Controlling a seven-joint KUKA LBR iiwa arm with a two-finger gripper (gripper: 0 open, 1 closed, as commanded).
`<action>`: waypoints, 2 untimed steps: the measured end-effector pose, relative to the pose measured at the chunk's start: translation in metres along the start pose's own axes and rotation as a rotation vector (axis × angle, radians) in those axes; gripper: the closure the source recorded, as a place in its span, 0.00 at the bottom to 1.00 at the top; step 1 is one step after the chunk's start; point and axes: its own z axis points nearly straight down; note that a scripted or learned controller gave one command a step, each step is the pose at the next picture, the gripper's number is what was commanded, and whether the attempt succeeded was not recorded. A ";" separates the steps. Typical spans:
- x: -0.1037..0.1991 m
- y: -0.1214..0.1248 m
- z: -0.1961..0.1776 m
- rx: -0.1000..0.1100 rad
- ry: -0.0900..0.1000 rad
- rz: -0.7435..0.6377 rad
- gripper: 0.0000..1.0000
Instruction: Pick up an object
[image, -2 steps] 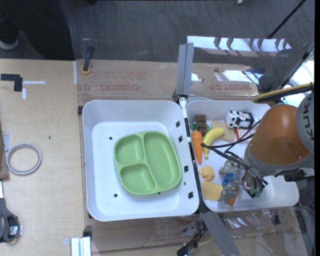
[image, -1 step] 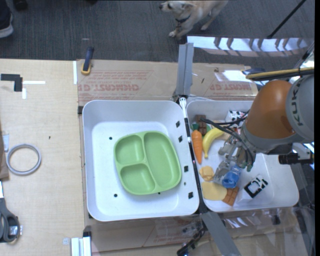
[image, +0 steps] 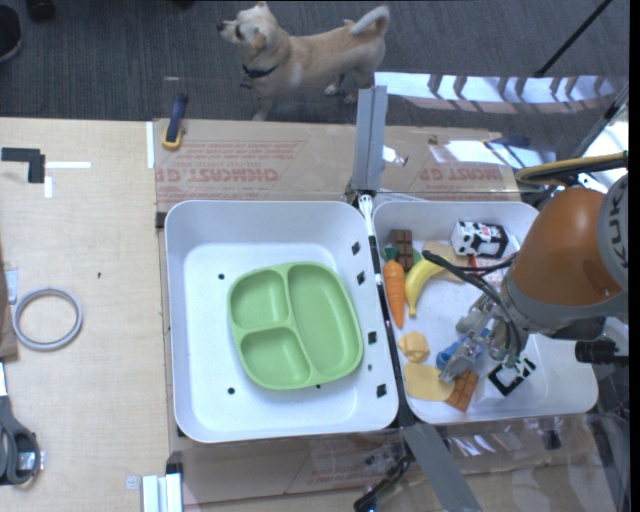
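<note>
Arm (image: 565, 265): entered from the right of the frame and bent down over the right bin (image: 560, 400), its orange band masking that bin's right part.
Gripper (image: 478, 345): set low in the lower middle of the right bin, among the toys; whether it is open or closed cannot be told, and nothing is seen held in it.
Candidates: a carrot (image: 395, 290) and a banana (image: 422, 278) are laid side by side at the bin's left wall; a yellow wedge (image: 424, 381) and a brown bar (image: 462, 391) are found at the lower left, just beside the gripper.
Cow toy (image: 478, 239): lodged at the bin's upper edge, well apart from the gripper.
Left bin (image: 200, 390): occupied by a green plate (image: 295, 325) with three compartments, judged a likely drop place.
Judgement: the low position is taken as an approach on the lower-left cluster; crowding there makes a clean pick doubtful.
Surroundings: a tape roll (image: 45, 318) is left on the bench at far left; a dog (image: 295, 50) is seen at the top.
</note>
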 end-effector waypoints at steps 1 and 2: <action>-0.053 -0.051 -0.062 -0.001 -0.003 0.087 0.00; -0.062 -0.003 -0.013 -0.012 -0.023 0.068 0.00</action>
